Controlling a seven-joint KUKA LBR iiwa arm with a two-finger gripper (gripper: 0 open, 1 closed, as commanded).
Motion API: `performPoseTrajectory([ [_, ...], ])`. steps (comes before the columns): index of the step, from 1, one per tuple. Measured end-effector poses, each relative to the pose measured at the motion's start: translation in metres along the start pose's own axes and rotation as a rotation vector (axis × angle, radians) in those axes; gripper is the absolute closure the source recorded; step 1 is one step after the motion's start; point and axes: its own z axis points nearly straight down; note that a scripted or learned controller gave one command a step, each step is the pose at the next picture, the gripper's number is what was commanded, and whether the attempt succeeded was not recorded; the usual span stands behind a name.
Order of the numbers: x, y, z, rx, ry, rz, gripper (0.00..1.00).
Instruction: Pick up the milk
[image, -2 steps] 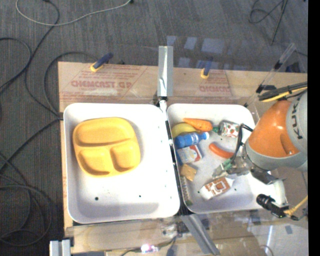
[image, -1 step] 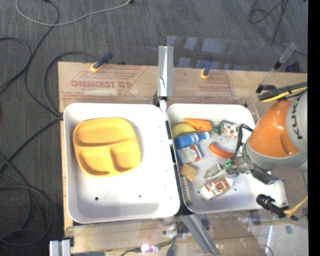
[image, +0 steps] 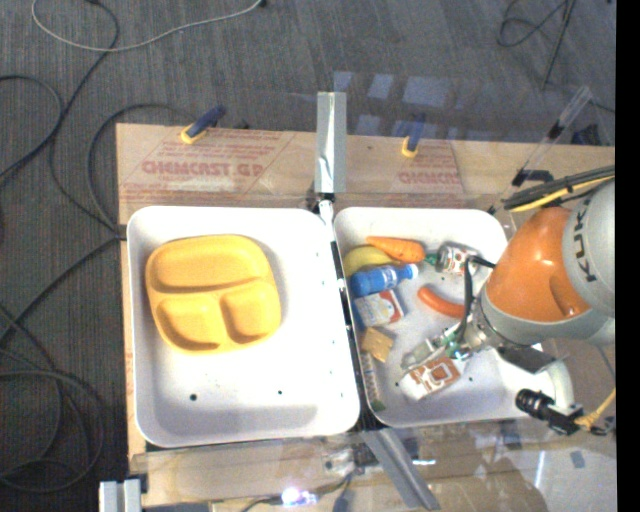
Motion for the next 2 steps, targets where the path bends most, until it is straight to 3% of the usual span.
performPoseTrajectory([
  [1, -0.007, -0.005, -0.055, 0.014, 0.014, 0.111, 0.0],
  [2, -0.054, 0.073, -0.084, 0.012, 0.015, -0.076, 0.0],
])
